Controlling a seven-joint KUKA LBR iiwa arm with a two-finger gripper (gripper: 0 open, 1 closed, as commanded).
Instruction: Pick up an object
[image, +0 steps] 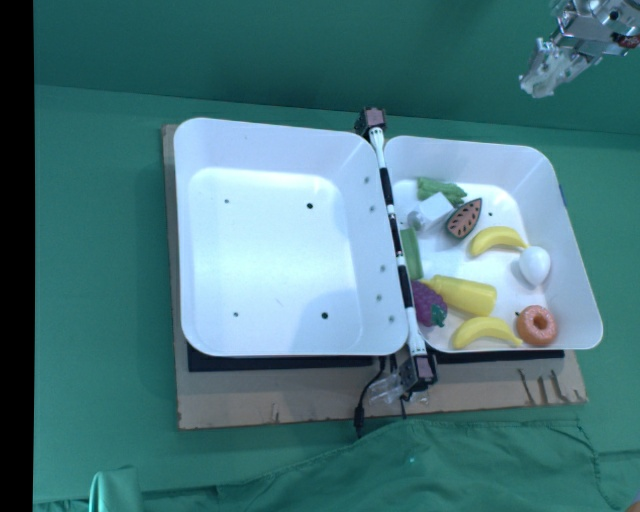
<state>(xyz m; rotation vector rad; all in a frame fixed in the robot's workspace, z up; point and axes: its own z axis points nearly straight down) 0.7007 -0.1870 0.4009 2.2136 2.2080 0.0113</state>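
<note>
The right bin (560, 200) holds several toy foods: a watermelon slice (464, 218), two bananas (497, 239) (485, 332), a white egg (535, 264), a glazed donut (538, 325), a yellow squash-like piece (465, 294), purple grapes (429, 303), a green leafy item (440, 188), a white block (432, 211) and a green cucumber (411, 252). My gripper (540, 80) hangs high at the top right corner, above and beyond the right bin's far edge, well apart from every object. Nothing shows between its fingers.
The left bin (200, 160) sits beside the right one, joined along a black-and-white divider rail (392, 235). Both rest on a cardboard sheet (250, 405) over green cloth. Folded green fabric (460, 465) lies at the front.
</note>
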